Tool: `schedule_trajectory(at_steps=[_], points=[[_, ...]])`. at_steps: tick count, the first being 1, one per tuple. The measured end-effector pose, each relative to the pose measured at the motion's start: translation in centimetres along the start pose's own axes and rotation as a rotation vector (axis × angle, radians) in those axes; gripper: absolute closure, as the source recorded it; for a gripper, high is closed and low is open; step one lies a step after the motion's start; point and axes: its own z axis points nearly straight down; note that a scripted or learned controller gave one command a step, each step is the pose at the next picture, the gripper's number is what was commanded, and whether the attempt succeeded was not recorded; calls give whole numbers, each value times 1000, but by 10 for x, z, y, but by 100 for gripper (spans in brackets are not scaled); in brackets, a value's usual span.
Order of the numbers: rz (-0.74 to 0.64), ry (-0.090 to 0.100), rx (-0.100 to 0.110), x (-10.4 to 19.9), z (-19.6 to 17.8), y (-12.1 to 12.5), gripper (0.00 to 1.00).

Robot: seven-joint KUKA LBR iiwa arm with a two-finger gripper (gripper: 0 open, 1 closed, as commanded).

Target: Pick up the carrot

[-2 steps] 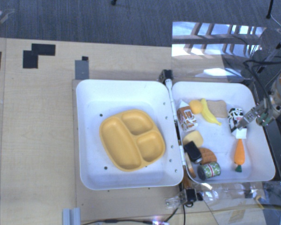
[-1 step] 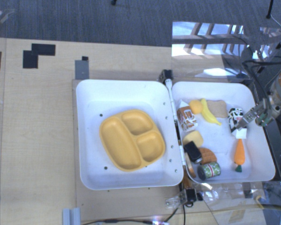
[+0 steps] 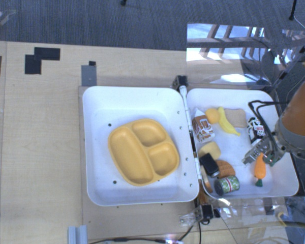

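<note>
Carrot [image 3: 260,170] in right bin [image 3: 290,187], near-right part, upright-ish, green tip nearest. Gripper [image 3: 261,154] right over its top, finger state unclear. Likely light, stiff, smooth toy; grab mid-body across width.

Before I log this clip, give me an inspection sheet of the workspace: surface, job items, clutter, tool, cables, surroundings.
Surface: pale wooden bench bearing two shallow white bins, left bin and right bin.
Job's things: carrot lying in the right bin near its right side, green end toward the camera.
Clutter: yellow divided tray in the left bin; banana, green can and other small food items in the right bin.
Tool: tool directly at the carrot's upper end; grip cannot be judged.
Cables: black cable looping over the right bin; wires at the bench's front edge.
Surroundings: dark carpet beyond the bench.
</note>
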Motion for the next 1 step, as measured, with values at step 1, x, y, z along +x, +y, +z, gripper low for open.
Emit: schedule_trajectory(at_steps=[1], points=[[51, -12, -11, -14, 70, -5, 0]])
